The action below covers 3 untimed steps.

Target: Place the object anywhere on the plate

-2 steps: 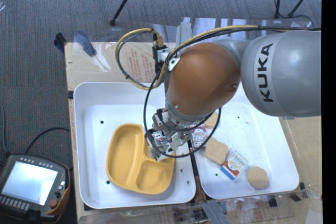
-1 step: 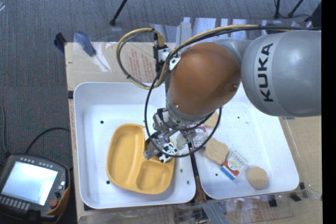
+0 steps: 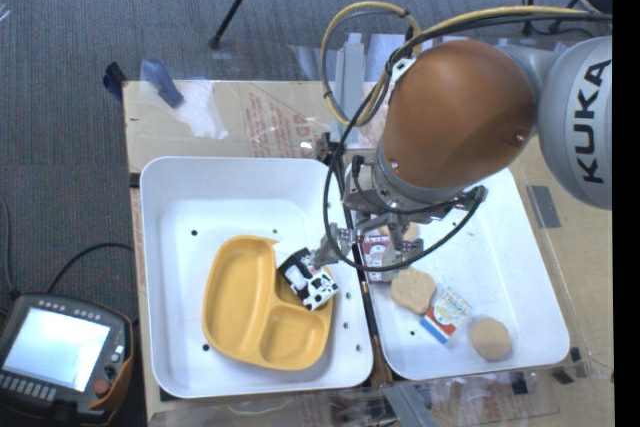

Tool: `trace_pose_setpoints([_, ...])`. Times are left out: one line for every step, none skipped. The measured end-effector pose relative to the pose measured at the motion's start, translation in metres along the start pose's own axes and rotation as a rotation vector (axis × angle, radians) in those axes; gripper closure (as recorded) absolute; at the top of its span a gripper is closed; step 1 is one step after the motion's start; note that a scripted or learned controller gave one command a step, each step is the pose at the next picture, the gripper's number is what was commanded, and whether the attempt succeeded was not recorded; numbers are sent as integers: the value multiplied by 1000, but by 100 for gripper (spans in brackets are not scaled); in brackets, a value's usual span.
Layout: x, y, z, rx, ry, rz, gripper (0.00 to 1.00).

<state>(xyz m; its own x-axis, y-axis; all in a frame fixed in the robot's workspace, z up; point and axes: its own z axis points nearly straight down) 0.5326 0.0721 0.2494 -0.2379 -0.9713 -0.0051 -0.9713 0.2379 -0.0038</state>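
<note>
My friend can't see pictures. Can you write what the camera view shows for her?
A big grey and orange robot arm reaches from the right over two white bins, its tool just above a small black-and-white object at the right edge of a yellow divided plate in the left bin. The right bin holds two tan food toys and a small packet.
</note>
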Motion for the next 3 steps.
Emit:
trace_pose_setpoints([-1,0,-7,-6,-3,7,100])
trace_pose_setpoints([-32,36,28,-9,2,-173,100])
trace_pose_setpoints([-31,36,27,-8,2,-171,0])
